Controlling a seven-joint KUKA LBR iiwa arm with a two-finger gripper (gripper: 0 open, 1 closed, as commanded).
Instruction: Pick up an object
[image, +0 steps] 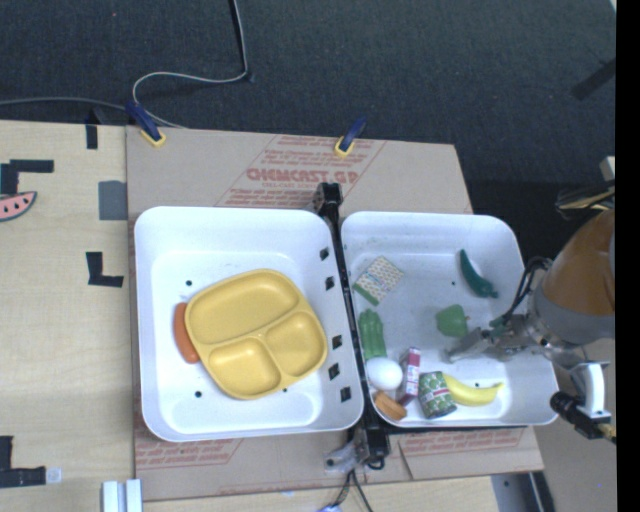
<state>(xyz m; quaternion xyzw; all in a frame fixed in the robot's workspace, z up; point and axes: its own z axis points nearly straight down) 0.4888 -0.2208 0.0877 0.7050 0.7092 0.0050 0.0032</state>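
The right bin (430, 228) holds several toy foods: a dark green pepper (477, 274), a light green chunk (452, 320), a banana (472, 391), a green can (434, 393), a white egg (384, 374), a green cucumber (371, 333) and a checked packet (378, 278). My gripper (463, 348) reaches in low from the right. Its tip lies just below the light green chunk and above the banana. Nothing can be seen held in it.
The left bin (160, 240) holds a yellow divided tray (258, 332) with an orange sausage (185, 334) at its left side. A small pink bottle (410, 364) and an orange piece (390, 406) lie by the egg. The arm's body (580, 290) overhangs the right bin's right wall.
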